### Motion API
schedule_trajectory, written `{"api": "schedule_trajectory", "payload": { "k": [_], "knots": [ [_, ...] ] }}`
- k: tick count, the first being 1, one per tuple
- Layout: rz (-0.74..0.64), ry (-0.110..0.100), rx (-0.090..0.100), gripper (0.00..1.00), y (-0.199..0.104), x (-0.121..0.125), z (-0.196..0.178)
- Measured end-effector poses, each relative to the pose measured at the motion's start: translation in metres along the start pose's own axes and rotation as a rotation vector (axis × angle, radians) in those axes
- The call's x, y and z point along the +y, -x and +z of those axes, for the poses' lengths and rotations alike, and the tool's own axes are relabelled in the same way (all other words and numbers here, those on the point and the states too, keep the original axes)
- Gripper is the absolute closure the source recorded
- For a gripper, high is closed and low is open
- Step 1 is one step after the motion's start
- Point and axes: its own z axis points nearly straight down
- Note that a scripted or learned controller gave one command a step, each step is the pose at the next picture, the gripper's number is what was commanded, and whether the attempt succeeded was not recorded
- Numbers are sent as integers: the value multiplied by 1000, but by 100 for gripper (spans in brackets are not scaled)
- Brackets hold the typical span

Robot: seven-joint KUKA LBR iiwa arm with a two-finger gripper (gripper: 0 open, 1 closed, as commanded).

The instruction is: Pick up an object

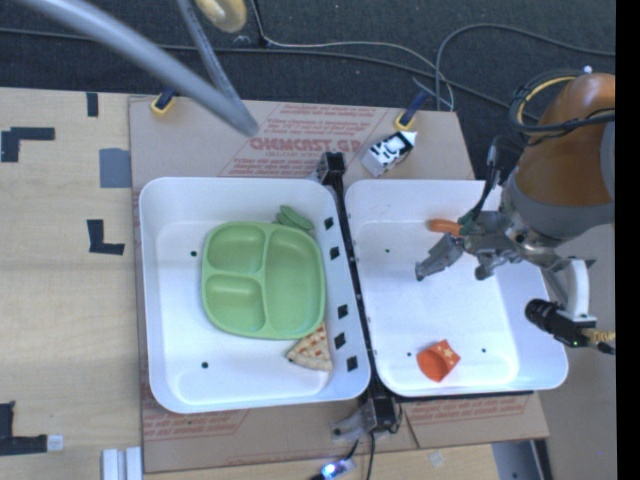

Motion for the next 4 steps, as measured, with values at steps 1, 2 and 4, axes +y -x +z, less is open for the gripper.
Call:
{"api": "schedule_trajectory", "payload": {
  "k": [1, 2, 4],
  "knots": [
    [-3, 12, -1, 0, 0, 2, -6],
    [-1, 8, -2, 0, 9, 3, 51],
    [-2, 12, -4, 0, 19, 6, 156]
  ]
}}
